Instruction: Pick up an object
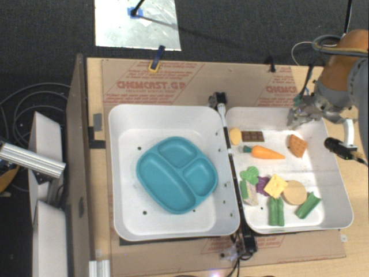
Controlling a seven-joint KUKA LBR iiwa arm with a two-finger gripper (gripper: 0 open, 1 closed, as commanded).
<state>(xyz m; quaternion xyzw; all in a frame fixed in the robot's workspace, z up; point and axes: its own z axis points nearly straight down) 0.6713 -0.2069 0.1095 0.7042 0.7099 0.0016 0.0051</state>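
The right bin (pixel 331 172) holds several toy foods. Along its far side lie a pale yellow egg shape (pixel 235 135), a brown chocolate bar (pixel 252 136), an orange carrot (pixel 267 152) and a toast-coloured wedge (pixel 297 145). Nearer the front are a green leafy piece (pixel 249 175), a purple piece (pixel 263 184), a yellow cheese square (pixel 275 186), a round tan cookie (pixel 294 193), green beans (pixel 275 211) and a green pod (pixel 308 205). My gripper (pixel 298 117) hangs over the bin's far right corner, above and just behind the wedge, with nothing seen in it.
In the left bin (pixel 124 154) lies a teal divided plate (pixel 176 173). A ridge (pixel 228 154) separates the two bins. A black part with a white bracket (pixel 343 143) juts from the arm over the right rim. Cardboard (pixel 173 82) lies under both bins.
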